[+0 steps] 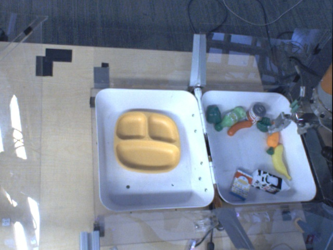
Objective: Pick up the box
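At 5 o'clock in the right bin [307,184] lies the box [241,184] — a small carton with an orange, white and blue face, flat on the floor near the front wall. Touching it at its 3 o'clock side is a black-and-white patterned carton [268,181], also flat.

Left bin [104,139]: holds a yellow tray [148,140] with three compartments, set slightly toward 11 o'clock of the bin's centre.

Right bin, far half, from 9 o'clock to 3 o'clock:
- a dark green piece [213,113] by the left wall;
- a lighter green piece [232,116] just beside it;
- a red-orange sausage shape [239,127], tilted, touching the lighter green piece;
- a small can [258,111] with a grey top.

At 3 o'clock of the bin lie a carrot [272,140] and, just below it, a banana [281,162] pointing toward 5 o'clock.

Gripper [283,120]: sits over the bin's 2 o'clock corner, well apart from the box, with the arm [318,100] entering from the right. Whether it is released or clenched cannot be told — the tips are too small and cluttered to read. Nothing is seen held.
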